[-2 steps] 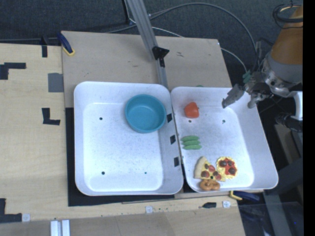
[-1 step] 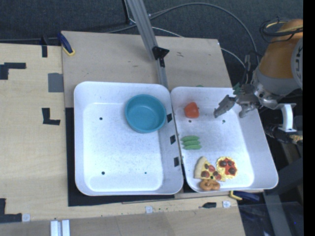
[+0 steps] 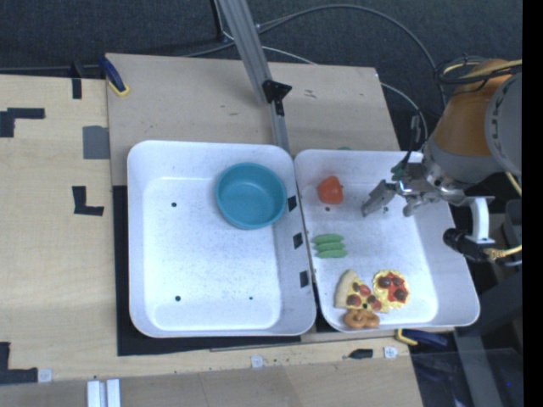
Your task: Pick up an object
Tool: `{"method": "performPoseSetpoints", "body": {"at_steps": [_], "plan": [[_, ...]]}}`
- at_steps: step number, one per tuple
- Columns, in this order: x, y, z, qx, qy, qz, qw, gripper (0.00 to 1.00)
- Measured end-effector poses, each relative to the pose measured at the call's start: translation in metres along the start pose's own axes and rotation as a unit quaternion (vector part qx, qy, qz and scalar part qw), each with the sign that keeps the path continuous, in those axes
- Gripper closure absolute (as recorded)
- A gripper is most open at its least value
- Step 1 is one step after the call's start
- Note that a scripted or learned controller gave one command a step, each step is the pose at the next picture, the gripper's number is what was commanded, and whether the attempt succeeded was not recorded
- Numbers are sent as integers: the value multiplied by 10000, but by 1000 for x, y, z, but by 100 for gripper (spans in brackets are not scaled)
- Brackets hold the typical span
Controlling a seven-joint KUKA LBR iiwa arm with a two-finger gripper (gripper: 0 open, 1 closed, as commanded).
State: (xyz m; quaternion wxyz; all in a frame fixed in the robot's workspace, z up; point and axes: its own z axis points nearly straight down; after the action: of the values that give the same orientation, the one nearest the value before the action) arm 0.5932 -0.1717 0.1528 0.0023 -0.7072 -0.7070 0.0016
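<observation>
Round glossy blue bowl [image 3: 250, 195] in speckled white left bin [image 3: 161, 261].

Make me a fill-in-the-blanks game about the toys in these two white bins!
1. The round blue bowl sits in the ____ bin.
2. The green pea pod lies below the ____ toy.
3. The pizza slices lie in the ____ bin.
4. The two-finger gripper hovers over the ____ bin.

Missing words: left; red; right; right
</observation>
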Motion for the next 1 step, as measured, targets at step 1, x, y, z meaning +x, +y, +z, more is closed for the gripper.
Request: {"method": "performPoseSetpoints", "body": {"at_steps": [1], "plan": [[4,6,45,-11,-2,-7,10000,0]]}}
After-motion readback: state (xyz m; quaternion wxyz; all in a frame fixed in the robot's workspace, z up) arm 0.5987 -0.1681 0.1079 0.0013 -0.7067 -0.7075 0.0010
